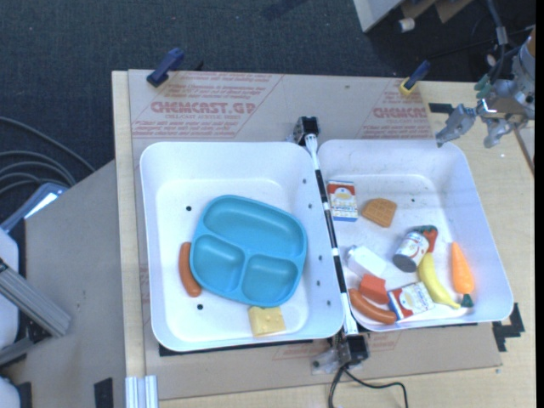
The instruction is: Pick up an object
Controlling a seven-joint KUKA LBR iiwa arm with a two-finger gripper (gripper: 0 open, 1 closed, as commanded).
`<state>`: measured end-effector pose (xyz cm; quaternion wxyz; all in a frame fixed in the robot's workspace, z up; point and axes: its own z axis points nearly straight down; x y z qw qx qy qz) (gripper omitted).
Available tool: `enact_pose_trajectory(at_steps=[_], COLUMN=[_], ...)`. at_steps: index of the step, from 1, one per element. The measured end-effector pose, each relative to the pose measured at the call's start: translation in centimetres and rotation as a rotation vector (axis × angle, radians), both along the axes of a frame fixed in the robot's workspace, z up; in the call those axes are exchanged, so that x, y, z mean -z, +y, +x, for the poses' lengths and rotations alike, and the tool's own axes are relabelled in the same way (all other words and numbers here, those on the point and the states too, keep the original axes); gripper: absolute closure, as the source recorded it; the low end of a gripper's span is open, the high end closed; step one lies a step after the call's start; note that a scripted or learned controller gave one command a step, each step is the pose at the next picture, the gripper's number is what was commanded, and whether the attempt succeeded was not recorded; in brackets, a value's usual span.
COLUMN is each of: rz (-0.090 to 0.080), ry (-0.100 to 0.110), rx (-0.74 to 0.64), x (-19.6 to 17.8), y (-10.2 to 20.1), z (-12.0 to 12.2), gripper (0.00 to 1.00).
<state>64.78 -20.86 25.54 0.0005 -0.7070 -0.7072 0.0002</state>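
The gripper (474, 127), jaws apart, hovers beside the right bin (484, 219) holding perhaps 8 items, including 1 banana (434, 280) and 1 carrot (461, 268).

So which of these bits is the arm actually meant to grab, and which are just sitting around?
Fair game to pick up:
banana
carrot
can
cheese wedge
two hot dogs
claw, above the right bin's far corner

Just lying about:
blue clamp
cardboard sheet
cables
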Motion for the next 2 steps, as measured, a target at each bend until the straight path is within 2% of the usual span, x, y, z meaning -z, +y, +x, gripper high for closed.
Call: enact_pose_trajectory(at_steps=[1, 2], rz=[0.0, -0.002], ry=[0.0, -0.003], rx=[-0.001, -0.002], x=[17.1, 16.0], y=[1.0, 1.0], z=[-0.4, -0.3], gripper=[0.0, 1.0])
